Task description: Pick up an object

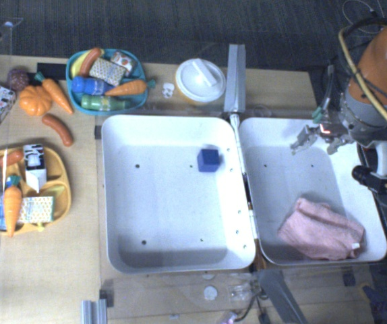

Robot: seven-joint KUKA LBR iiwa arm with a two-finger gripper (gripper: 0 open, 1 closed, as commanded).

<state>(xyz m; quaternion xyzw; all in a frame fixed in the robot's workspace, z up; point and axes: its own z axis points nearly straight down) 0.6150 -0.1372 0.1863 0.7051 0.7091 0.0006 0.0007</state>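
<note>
The bench [160, 295] bears 2 white bins. The left bin [173, 248] holds a blue cube [209, 159] near its upper right; the right bin [274, 201] holds a pink cloth [320, 231] at its lower right. The arm [382, 79] reaches in over the right bin's upper edge. Its gripper [318, 139] hangs with fingers spread and nothing between them — the cloth lies well below it, the cube well to its left. No writing is readable on the toy packets beside the bins.
</note>
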